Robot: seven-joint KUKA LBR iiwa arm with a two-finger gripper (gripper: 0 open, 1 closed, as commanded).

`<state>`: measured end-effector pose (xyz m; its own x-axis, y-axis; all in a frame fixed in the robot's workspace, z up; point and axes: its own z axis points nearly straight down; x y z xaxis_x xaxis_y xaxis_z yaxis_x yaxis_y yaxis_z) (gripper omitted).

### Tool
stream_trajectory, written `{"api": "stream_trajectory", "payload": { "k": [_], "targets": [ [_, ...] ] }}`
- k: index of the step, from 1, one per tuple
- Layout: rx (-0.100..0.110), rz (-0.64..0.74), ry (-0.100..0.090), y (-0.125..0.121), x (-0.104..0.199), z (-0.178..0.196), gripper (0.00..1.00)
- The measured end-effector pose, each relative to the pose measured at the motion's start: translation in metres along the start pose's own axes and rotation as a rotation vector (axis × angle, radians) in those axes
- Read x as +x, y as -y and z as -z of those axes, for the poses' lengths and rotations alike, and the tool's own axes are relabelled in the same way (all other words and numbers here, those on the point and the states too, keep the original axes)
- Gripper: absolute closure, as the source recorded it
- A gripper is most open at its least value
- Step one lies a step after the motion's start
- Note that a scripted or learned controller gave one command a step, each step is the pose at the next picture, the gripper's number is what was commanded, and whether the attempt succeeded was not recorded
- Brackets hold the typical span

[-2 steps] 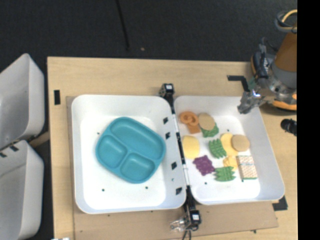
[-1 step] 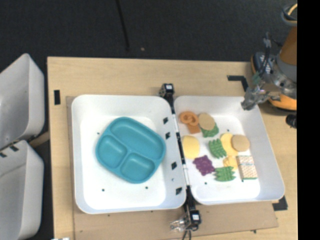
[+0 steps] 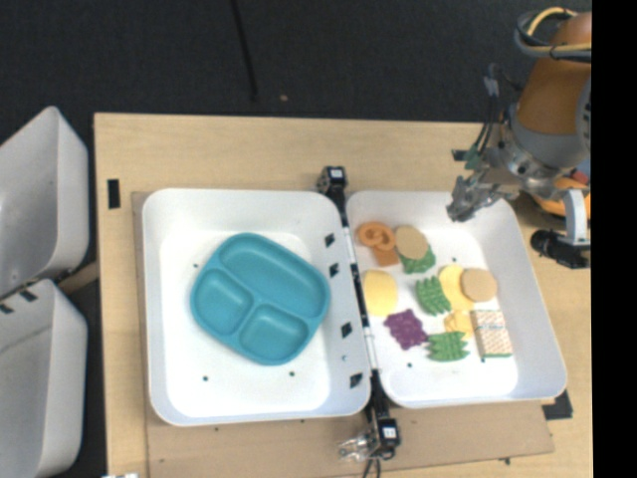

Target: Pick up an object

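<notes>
Pale wooden tabletop (image 3: 119,297) carrying 2 white bins, arm at the right.

Left bin (image 3: 169,366) holds a blue divided plate (image 3: 259,297); right bin (image 3: 528,357) holds small toy foods clustered near its middle: a yellow piece (image 3: 379,291), a purple grape bunch (image 3: 405,328), a round tan biscuit (image 3: 479,285) and an orange ring (image 3: 374,235). The gripper (image 3: 466,203) hangs over the right bin's far corner, apart from the foods; I cannot tell how its jaws stand.

Evenly lit from above — bright on the white bins (image 3: 239,386), dim on the dark floor (image 3: 299,38). Soft, faint shadows. Slightly blurred throughout — no harsh glare.
</notes>
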<state>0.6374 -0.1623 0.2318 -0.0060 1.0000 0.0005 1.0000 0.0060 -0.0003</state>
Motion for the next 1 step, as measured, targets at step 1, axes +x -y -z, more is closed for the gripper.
{"api": "stream_trajectory", "payload": {
  "k": [1],
  "targets": [
    [-0.001,0.000,-0.001,-0.0047,0.0476,0.0095,1.00]
  ]
}}
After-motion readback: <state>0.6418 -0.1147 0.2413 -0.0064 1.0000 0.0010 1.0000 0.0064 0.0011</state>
